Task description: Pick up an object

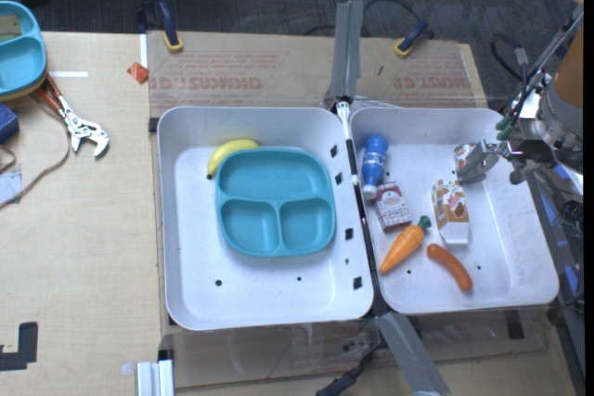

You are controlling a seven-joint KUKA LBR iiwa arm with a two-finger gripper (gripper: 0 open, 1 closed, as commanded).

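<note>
The right bin (520,292) holds a blue bottle (373,164) lying near its left wall. Beside the bottle lie a small dark red box (392,207) and an orange carrot (403,248). An orange-and-white carton (451,212) and a reddish sausage (450,266) lie toward the bin's middle. My gripper (477,161) hangs over the back right part of this bin, just above and behind the carton. The grey arm comes in from the right edge. I see nothing held in the gripper.
The left bin (186,292) holds a teal divided plate (276,201) with a yellow banana (228,153) partly tucked behind it. On the bench to the left lie a wrench (82,131) and a teal dish (19,49). A ridge (351,190) separates the bins.
</note>
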